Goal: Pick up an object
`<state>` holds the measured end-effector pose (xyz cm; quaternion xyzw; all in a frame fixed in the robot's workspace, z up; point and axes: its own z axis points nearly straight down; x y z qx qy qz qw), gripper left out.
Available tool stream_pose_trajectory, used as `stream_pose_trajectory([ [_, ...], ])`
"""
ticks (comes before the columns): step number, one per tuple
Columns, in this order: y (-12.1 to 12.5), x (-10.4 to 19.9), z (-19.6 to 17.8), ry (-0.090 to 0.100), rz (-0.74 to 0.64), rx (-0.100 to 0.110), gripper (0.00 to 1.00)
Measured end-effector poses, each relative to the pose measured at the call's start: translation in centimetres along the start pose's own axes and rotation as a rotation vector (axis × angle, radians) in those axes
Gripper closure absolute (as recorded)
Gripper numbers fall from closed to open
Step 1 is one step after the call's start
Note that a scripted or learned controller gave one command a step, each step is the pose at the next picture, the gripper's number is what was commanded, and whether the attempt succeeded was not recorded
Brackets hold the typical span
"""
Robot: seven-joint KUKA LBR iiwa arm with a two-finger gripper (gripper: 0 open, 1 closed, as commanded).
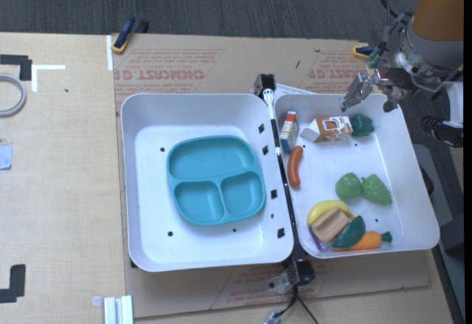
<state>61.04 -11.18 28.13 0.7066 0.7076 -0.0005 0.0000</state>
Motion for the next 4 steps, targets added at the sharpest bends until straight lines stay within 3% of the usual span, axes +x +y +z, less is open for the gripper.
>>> stream_pose_trajectory([
  [1,-1.2,1.9,13.3,0.0,0.004,0.001,0.0],
  [2,-4.7,9.2,8.9,0.0,0.002,0.0,0.0],
  [4,-4.5,8.9,8.9,0.0,0.003,-0.001,0.0],
])
